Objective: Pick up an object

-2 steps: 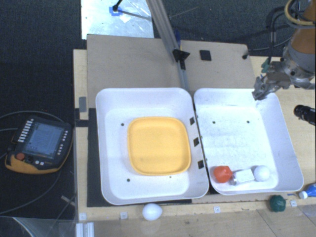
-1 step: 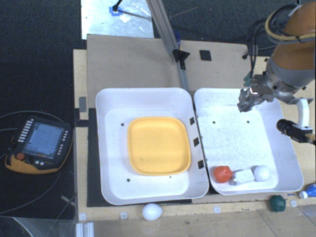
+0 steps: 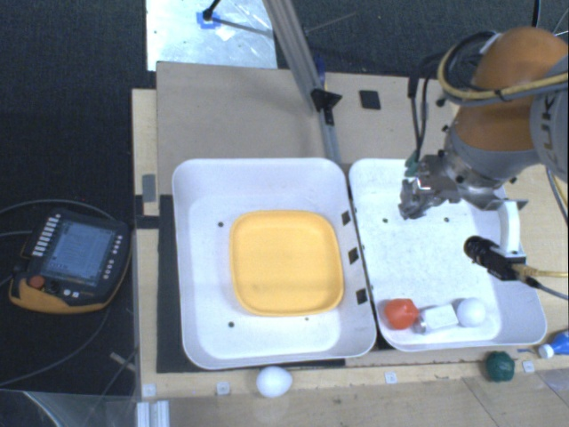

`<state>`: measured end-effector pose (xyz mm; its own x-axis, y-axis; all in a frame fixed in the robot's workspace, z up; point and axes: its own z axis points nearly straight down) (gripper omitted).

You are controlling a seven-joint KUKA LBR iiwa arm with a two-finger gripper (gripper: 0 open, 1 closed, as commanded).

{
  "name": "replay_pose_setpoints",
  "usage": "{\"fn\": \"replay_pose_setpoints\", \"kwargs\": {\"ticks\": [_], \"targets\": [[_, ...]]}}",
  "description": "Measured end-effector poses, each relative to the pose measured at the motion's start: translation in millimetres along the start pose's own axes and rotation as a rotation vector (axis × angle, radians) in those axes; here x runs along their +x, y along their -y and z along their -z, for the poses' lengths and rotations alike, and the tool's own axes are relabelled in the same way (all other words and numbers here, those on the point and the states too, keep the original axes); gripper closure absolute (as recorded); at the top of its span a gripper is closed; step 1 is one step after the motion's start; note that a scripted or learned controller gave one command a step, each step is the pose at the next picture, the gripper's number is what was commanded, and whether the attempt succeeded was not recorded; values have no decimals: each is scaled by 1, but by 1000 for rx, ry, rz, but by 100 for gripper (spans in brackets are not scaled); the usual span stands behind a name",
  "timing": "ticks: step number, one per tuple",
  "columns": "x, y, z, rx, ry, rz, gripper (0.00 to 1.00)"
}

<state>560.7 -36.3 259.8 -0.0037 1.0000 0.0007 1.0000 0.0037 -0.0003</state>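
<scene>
Nearest the camera, a white egg-shaped object (image 3: 274,382) lay on the bench just outside the near rim of the left bin (image 3: 197,265), and a dark green ball (image 3: 499,366) sat on the bench off the near right corner of the right bin (image 3: 444,274), with a small blue-and-white item (image 3: 553,348) just beyond it at the view's edge.

Inside the right bin, three small things were lined up along the near wall: a red-orange rounded object (image 3: 399,313) on the left, a white blocky piece (image 3: 437,318) touching it in the middle, and a white ball (image 3: 471,311) on the right. They looked smooth and plain. Nothing covered them; a black cylindrical fitting (image 3: 485,254) on the arm hung over the bin floor a little beyond them.

Above the far part of that bin floated the gripper (image 3: 415,200), well apart from the three objects, with nothing visible between its fingers; whether they were spread or closed could not be told. Behind it rose the grey wrist and the orange band (image 3: 516,56) of the arm.

Filling much of the left bin's floor was a yellow square plate (image 3: 286,261) with rounded corners. Far left on the dark floor rested a teach pendant (image 3: 71,259) with a screen and an orange rim.
</scene>
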Motion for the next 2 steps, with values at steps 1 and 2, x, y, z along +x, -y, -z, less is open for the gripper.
{"fn": "replay_pose_setpoints", "kwargs": {"ticks": [1, 2], "targets": [[41, 14, -13, -1, 0, -1, 100], [97, 36, -23, 0, 0, 1, 100]]}}
